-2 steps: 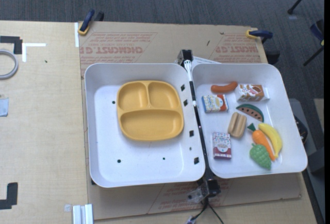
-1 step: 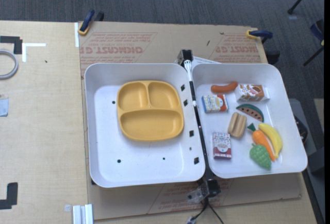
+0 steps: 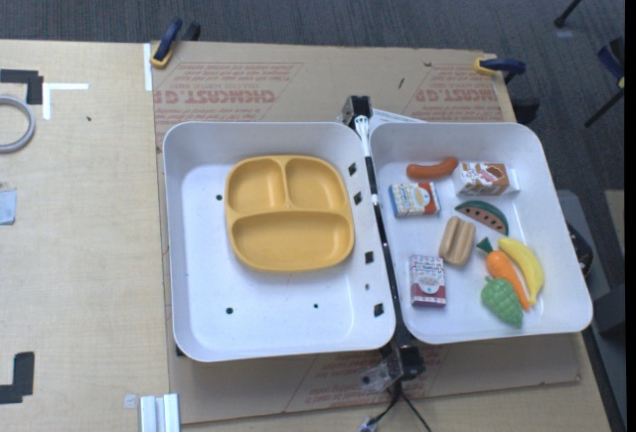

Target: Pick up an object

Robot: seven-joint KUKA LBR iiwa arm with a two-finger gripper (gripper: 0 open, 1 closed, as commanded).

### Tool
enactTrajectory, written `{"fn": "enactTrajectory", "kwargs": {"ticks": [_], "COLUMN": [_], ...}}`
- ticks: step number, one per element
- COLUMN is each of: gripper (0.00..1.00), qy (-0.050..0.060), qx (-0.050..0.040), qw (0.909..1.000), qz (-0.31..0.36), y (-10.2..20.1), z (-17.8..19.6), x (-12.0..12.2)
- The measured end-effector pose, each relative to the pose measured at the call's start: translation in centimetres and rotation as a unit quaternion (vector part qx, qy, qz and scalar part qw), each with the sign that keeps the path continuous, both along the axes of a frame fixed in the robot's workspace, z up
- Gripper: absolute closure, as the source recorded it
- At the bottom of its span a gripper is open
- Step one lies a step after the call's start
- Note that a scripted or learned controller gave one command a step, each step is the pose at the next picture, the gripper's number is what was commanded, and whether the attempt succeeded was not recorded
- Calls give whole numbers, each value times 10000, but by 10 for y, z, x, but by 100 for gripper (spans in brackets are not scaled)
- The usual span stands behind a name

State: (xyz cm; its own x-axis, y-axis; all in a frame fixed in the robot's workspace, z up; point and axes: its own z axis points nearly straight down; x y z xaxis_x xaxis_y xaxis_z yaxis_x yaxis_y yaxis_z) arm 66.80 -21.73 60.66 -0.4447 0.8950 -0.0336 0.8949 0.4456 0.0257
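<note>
1. Left bin (image 3: 199, 321): yellow divided plate (image 3: 290, 214) sits toward its far edge, centred.
2. Right bin (image 3: 556, 311): toy food scattered. Sausage (image 3: 431, 168) and juice carton (image 3: 485, 179) by far edge; small milk box (image 3: 413, 200) near the left wall.
3. Watermelon slice (image 3: 484, 217) mid-bin; bread roll (image 3: 457, 243) just below it.
4. Red snack box (image 3: 427, 281) near front-left corner.
5. Banana (image 3: 526, 265), carrot (image 3: 505, 273), green vegetable (image 3: 502, 303) clustered, touching, at right-front.
6. Gripper state: cannot tell.

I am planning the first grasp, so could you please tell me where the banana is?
The banana lies in the right bin, near its right wall, touching the carrot on its left, above the green vegetable.
</note>
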Motion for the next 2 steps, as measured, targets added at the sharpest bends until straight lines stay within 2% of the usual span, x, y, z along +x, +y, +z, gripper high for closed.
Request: {"fn": "enactTrajectory", "kwargs": {"ticks": [1,2], "gripper": [0,0], "qy": [0,182], "qx": [1,94], "qw": [10000,9992], "qz": [-2,-348], "y": [0,-5], "z": [0,-171], "x": [0,-65]}}
